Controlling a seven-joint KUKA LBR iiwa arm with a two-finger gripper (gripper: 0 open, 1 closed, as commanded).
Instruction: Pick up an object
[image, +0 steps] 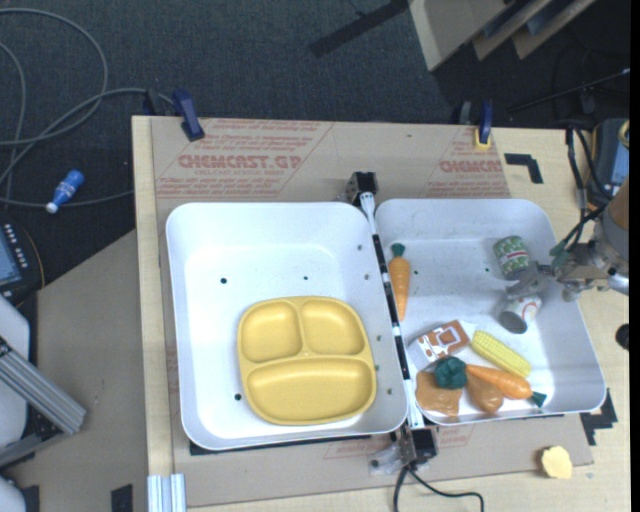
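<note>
Near edge of the surface: a small yellow piece (556, 461) lies outside the bins, on the bare surface (250, 160) board.
Left bin: the left bin (200, 240) holds a yellow divided plate (305, 358), well apart from the arm.
Right bin, near end: in the right bin (440, 215), a cluster of toy food sits together: a corn cob (500, 352), an orange carrot (499, 381) just beside it, a dark green broccoli piece (450, 372), a small snack box (441, 342), and a brown piece (440, 396) beneath them.
Right bin, divider side: a second carrot (400, 279) lies along the wall between the bins.
Right bin, far end: a green can (512, 256) rests on its side, near the gripper.
Gripper: the gripper (524, 305) reaches in low from the right, over the bin floor between the can and the corn cob.
Fingers: too small and blurred to tell whether they are spread or pressed together; nothing is plainly seen between them.
Progress: judging from this, no object is lifted yet; every item lies in the bin. The grasp and the lift are both left to do.
</note>
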